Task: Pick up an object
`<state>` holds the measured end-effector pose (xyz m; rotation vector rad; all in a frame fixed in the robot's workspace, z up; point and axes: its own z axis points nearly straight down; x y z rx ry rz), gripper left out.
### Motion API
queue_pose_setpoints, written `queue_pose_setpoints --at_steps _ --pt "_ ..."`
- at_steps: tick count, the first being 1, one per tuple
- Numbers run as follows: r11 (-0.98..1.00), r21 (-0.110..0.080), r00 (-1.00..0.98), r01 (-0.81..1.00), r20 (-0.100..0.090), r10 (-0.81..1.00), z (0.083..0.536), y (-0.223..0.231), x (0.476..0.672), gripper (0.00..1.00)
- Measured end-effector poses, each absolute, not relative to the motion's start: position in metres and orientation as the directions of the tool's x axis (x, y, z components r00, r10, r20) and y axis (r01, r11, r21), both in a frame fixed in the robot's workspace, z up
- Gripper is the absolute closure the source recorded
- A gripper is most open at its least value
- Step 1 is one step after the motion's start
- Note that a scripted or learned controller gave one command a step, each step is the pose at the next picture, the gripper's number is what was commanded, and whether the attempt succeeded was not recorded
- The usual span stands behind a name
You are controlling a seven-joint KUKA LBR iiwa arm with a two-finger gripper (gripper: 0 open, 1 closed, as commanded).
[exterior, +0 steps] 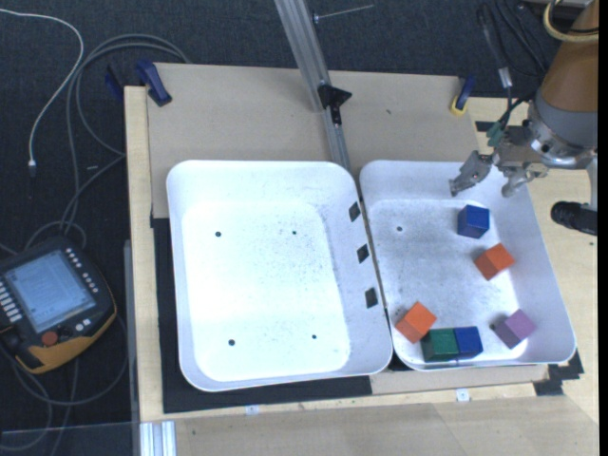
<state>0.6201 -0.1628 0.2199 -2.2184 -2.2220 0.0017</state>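
My gripper (pixel 492 180) hangs open over the far part of the right bin (pixel 418 190), with nothing between its spread fingers. A blue cube (pixel 473 220) lies just in front of it, below the fingertips in the view. Further forward sit an orange cube (pixel 493 261), a purple cube (pixel 515 328), another orange cube (pixel 415 321), a green cube (pixel 440 344) and a second blue cube (pixel 467 341). The green and second blue cubes touch each other at the bin's front wall.
The left bin (pixel 190 283) stands beside the right one, with black clips (pixel 362 253) along their shared edge. A slanted metal post (pixel 304 46) rises at the back centre. A teach pendant (pixel 47 297) lies off the bench at left.
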Motion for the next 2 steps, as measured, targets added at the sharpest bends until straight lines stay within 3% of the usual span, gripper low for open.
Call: queue_pose_setpoints --at_steps 1,2 --pt "-0.001 -0.002 0.001 1.000 -0.002 1.000 0.0986 -0.2026 0.6410 0.00" --pt "0.001 -0.002 -0.001 1.000 0.000 1.000 0.1001 -0.2009 0.6410 0.00"
